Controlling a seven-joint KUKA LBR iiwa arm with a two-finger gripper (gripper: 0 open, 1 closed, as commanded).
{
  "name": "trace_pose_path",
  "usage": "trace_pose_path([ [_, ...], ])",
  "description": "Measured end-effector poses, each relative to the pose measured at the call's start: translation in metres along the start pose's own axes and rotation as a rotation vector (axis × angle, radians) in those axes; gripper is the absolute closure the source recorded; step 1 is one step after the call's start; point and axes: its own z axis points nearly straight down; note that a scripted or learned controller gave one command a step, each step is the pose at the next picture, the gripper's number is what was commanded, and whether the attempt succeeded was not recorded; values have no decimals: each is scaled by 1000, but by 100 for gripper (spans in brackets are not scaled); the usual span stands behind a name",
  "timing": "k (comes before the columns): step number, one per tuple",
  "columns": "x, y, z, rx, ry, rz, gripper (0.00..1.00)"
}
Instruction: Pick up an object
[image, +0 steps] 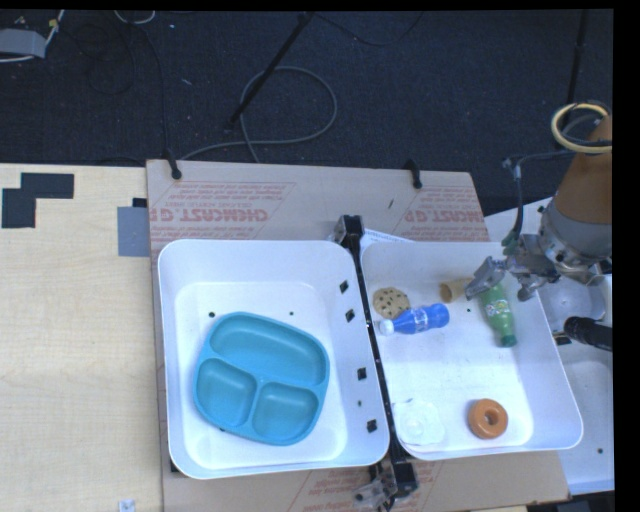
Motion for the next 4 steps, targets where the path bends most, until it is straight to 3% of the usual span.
trace_pose_path([
  [1, 0, 3, -9, -14, -3, -2, 0],
  [2, 9, -2, 43, -9, -2, -2, 0],
  [3, 13, 2, 75, -20, 0, -8, 0],
  [4, 11, 1, 68, -16, -1, -7, 100],
])
